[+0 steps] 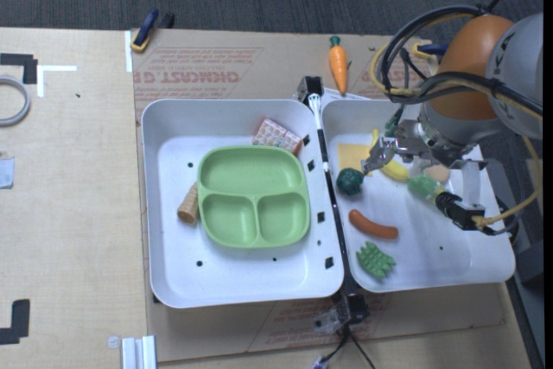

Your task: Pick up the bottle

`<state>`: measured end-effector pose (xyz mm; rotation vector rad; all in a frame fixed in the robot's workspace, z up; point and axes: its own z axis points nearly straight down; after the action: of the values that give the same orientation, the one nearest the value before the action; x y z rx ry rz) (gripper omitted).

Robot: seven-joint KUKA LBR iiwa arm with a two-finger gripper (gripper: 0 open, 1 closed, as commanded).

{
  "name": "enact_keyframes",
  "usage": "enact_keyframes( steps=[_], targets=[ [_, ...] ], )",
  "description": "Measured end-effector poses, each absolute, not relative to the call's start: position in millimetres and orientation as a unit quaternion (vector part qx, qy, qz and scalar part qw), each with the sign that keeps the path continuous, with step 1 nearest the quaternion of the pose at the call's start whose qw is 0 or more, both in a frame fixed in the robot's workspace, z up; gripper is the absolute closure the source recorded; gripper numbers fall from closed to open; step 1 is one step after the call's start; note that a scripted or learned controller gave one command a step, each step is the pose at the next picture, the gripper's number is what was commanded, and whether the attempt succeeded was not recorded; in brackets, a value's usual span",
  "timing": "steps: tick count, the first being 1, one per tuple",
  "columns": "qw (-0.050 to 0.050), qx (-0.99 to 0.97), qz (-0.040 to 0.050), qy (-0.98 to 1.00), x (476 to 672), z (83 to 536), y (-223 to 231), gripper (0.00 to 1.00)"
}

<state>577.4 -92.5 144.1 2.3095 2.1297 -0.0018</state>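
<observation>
Bottle point(424, 186), pale green, lying in right bin point(484, 268) under the wrist, beside banana point(394, 170). Not lifted yet. Tool point(380, 156) low over bin, finger spread impossible to tell. Grasp and lift both left.

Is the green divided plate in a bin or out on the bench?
In. The green divided plate lies flat inside the left bin, white floor showing around it.
</observation>
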Motion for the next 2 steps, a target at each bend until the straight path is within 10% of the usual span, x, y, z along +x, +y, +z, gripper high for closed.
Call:
enact_keyframes(
  steps=[1,2],
  targets=[
    [0.001,0.736,-0.0005,0.677,577.8,154,-93,1.0],
    [0.0,0.812,-0.0006,0.584,525.4,230,-100,1.0]
  ],
)
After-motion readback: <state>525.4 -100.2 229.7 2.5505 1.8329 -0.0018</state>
